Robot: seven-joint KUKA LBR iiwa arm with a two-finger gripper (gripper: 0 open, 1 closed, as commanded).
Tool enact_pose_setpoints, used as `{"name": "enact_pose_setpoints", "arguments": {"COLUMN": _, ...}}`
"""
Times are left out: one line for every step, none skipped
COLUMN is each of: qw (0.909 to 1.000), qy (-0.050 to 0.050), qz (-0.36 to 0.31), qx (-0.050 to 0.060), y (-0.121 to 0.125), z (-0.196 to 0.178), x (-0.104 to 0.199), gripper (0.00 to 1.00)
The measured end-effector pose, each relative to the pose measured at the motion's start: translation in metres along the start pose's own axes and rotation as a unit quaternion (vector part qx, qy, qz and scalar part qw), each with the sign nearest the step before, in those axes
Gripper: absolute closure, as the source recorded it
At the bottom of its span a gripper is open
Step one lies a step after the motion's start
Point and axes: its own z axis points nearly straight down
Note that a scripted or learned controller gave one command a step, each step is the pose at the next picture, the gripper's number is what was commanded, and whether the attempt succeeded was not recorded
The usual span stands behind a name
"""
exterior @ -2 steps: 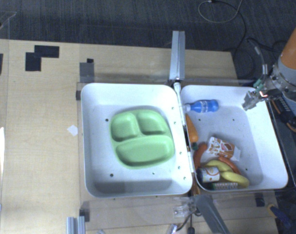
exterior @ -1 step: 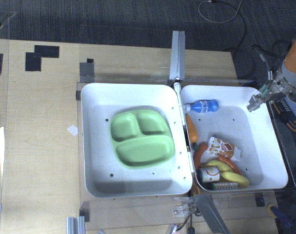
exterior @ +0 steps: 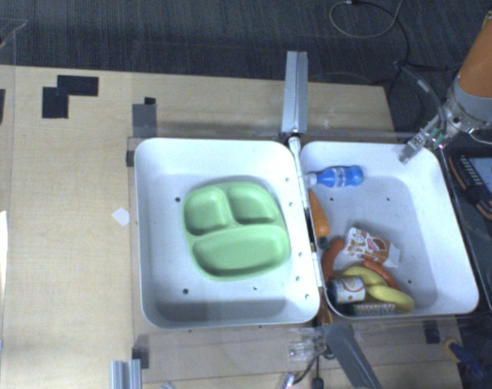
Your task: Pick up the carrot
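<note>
The carrot (exterior: 317,211) is a slim orange piece lying lengthwise against the left wall of the right bin (exterior: 440,241), just below a small blue bottle (exterior: 338,177). My gripper (exterior: 414,146) hangs at the far right corner of that bin, over its rim, well away from the carrot to the right and behind it. The arm's orange band (exterior: 482,59) is above it at the view's right edge. Nothing shows in the gripper.
A green divided plate (exterior: 233,227) lies in the left bin (exterior: 156,298). At the right bin's front left are a reddish sausage (exterior: 333,254), a snack packet (exterior: 367,247), a banana (exterior: 385,292) and a can (exterior: 348,290). Cables run behind the bench.
</note>
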Motion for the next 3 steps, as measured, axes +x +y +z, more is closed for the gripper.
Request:
{"name": "enact_pose_setpoints", "arguments": {"qw": 0.9968, "qy": -0.001, "qz": -0.081, "qx": 0.000, "y": -0.006, "z": -0.138, "x": 0.003, "gripper": 1.00}}
{"name": "enact_pose_setpoints", "arguments": {"qw": 0.9944, "qy": 0.002, "qz": -0.105, "qx": 0.001, "y": -0.013, "z": 0.025, "x": 0.009, "gripper": 1.00}}
{"name": "enact_pose_setpoints", "arguments": {"qw": 0.9581, "qy": 0.000, "qz": -0.287, "qx": -0.001, "y": -0.016, "z": 0.093, "x": 0.011, "gripper": 1.00}}
